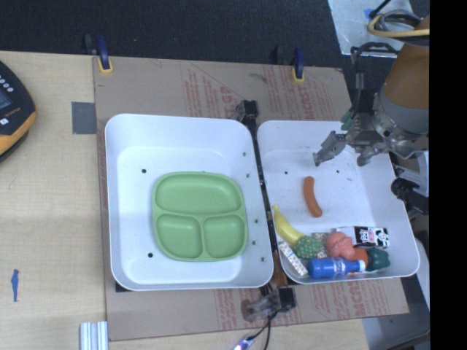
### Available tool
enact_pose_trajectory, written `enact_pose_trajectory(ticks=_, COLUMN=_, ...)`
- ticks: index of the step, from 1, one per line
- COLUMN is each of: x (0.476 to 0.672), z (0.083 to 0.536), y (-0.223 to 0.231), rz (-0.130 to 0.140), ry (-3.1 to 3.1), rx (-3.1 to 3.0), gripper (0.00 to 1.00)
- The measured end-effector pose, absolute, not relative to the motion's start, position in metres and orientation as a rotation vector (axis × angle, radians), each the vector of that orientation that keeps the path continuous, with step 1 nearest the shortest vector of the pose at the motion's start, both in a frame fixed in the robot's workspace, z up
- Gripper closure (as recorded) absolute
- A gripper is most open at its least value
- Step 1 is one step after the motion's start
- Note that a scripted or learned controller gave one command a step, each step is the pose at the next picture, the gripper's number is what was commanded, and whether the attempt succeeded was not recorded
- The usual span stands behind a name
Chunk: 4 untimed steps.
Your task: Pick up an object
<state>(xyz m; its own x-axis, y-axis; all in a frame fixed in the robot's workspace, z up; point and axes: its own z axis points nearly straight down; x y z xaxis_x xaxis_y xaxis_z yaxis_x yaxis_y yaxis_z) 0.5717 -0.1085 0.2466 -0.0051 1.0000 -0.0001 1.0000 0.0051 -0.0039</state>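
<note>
Camera view: the gripper (341, 152) is hovering over the far right part of the right bin (292, 138), its jaws standing spread apart with nothing between them. A sausage (312, 196) is lying alone near the middle of that bin, apart from the gripper. Along the bin's near edge, a banana (286, 228), a blue bottle (334, 268) and other small toys are sitting packed together. In the left bin (124, 143), a green divided plate (198, 215) is resting at the centre.
</note>
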Motion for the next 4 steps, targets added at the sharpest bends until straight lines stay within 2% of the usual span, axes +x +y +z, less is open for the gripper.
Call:
enact_pose_trajectory(ticks=1, x=0.59, z=0.123, y=-0.119, rz=0.008, ry=-2.224, rx=-2.214, gripper=0.0)
enact_pose_trajectory(ticks=2, x=0.6, z=0.092, y=-0.13, rz=0.007, ry=-2.224, rx=-2.214, gripper=0.0)
enact_pose_trajectory(ticks=3, x=0.601, z=0.102, y=-0.131, rz=0.01, ry=-2.226, rx=-2.212, gripper=1.0)
enact_pose_trajectory(ticks=4, x=0.549, z=0.192, y=-0.056, rz=0.003, ry=-2.228, rx=-2.212, gripper=1.0)
